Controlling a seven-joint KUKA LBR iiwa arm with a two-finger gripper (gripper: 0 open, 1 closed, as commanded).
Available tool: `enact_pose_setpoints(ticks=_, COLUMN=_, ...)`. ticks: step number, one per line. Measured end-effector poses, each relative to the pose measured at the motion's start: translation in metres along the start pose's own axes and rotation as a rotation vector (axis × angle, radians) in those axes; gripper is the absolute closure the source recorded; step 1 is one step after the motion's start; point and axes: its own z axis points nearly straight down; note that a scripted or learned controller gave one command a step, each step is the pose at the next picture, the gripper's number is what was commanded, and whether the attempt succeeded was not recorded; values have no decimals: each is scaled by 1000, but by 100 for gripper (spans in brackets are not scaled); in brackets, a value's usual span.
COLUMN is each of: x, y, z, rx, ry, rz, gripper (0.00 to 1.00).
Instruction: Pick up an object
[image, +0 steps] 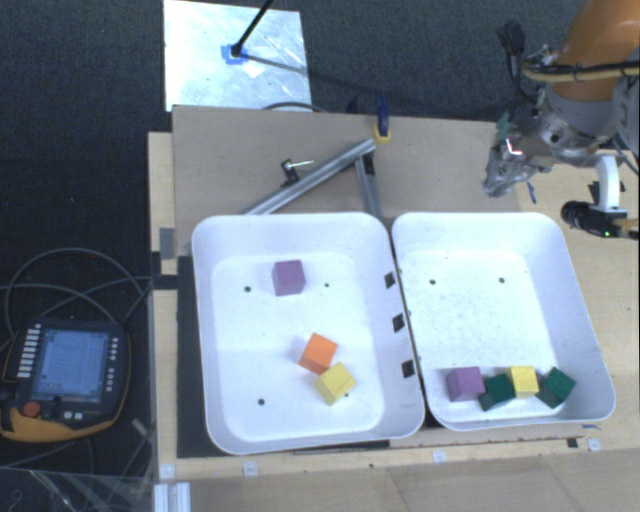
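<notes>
A teach pendant (62, 380) with a lit screen lies at nine o'clock on the dark carpet, its cables (70, 275) looping above it. A shiny foil sheet (237, 55) sits at twelve o'clock beyond the brown bench (440, 165). A metal bar (310, 178) slants across the bench at eleven o'clock, a blue-and-yellow clamp (381, 122) at its upper end.

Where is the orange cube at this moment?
The orange cube lies in the left bin, near its middle, touching the yellow cube just in front and below the purple cube.
</notes>
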Motion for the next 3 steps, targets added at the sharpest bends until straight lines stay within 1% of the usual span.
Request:
enact_pose_setpoints(ticks=1, x=45, y=-28, z=14, rx=9, ry=3, rz=-3, gripper=100)
enact_pose_setpoints(ticks=2, x=92, y=-59, z=24, rx=11, ry=4, rz=-4, gripper=100)
enact_pose_setpoints(ticks=3, x=137, y=-77, z=18, rx=10, ry=4, rz=-5, gripper=100)
